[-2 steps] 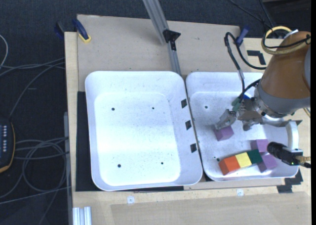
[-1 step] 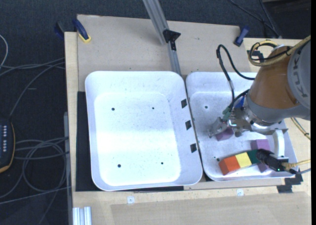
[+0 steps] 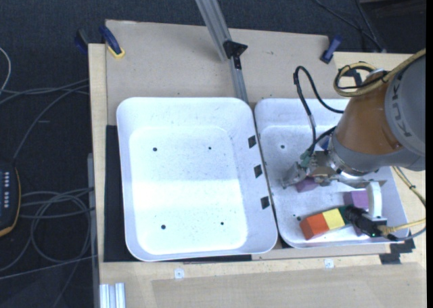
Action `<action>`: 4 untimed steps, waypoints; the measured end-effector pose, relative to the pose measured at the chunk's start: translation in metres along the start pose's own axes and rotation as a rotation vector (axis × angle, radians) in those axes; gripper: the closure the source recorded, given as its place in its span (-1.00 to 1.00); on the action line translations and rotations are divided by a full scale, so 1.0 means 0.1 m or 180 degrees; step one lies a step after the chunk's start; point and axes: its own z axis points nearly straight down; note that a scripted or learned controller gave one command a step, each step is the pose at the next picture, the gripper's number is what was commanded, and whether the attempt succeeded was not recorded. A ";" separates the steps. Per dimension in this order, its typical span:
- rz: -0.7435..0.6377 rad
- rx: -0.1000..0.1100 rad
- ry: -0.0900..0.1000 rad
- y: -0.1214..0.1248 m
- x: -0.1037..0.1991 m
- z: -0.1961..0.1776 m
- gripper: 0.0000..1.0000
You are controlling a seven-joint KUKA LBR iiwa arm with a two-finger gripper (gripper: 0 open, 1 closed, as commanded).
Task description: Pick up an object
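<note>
My gripper (image 3: 295, 179) is low over the middle of the right bin (image 3: 284, 134), pointing left, with the grey and orange arm reaching in from the right. A small purple piece (image 3: 306, 185) lies right under or against the gripper, partly covered by it. I cannot make out whether it is between the fingers. Another purple block (image 3: 357, 199) lies further right near the bin's front. An orange, yellow and red block (image 3: 323, 223) rests at the front edge of the right bin.
The left bin (image 3: 183, 178) sits beside the right one, their rims meeting along a line of black clips (image 3: 257, 170). A slanted metal pole (image 3: 215, 19) stands behind the bins. Cables lie on the floor at the left.
</note>
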 end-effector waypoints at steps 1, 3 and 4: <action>0.0000 -0.0010 -0.0006 0.01 0.00 -0.09 1.00; -0.0008 0.0025 0.0009 0.01 -0.10 -1.06 1.00; -0.0025 0.0050 0.0024 -0.07 0.42 -1.07 1.00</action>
